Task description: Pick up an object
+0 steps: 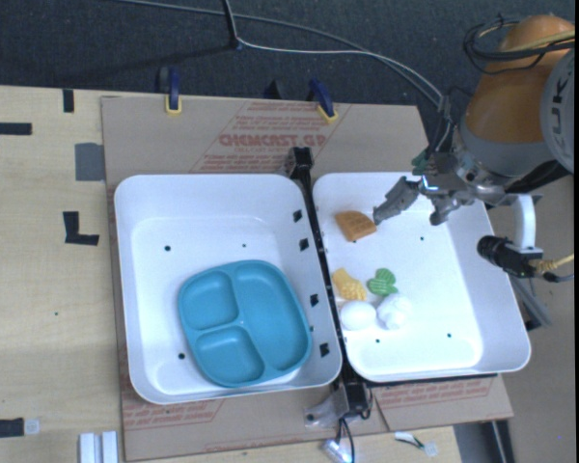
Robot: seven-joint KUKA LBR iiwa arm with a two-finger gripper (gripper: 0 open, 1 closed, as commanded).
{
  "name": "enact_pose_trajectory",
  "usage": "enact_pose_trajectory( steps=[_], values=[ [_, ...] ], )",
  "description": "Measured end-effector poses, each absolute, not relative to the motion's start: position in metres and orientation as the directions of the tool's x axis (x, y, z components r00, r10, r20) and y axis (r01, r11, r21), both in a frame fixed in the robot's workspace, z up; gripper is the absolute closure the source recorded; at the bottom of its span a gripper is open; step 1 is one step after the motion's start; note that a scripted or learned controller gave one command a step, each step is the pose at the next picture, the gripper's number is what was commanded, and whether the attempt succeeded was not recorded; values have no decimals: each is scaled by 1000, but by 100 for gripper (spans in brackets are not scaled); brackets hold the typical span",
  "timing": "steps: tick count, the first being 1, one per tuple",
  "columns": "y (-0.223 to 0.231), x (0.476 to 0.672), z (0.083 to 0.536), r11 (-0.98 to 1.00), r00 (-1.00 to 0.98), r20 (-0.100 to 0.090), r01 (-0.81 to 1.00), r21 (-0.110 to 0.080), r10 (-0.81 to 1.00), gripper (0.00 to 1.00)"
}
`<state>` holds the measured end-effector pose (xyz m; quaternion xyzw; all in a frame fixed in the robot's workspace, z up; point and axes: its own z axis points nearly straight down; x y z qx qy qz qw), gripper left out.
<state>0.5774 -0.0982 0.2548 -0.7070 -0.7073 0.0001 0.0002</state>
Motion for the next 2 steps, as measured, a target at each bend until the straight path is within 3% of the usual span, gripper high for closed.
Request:
enact_pose_trajectory(
  steps=[1,2],
  values=[
    [-103,537,229,0,0,0,1000,-2,1000,0],
    [-102,617,108,1,-1,1,1000,-12,1000,0]
  ],
)
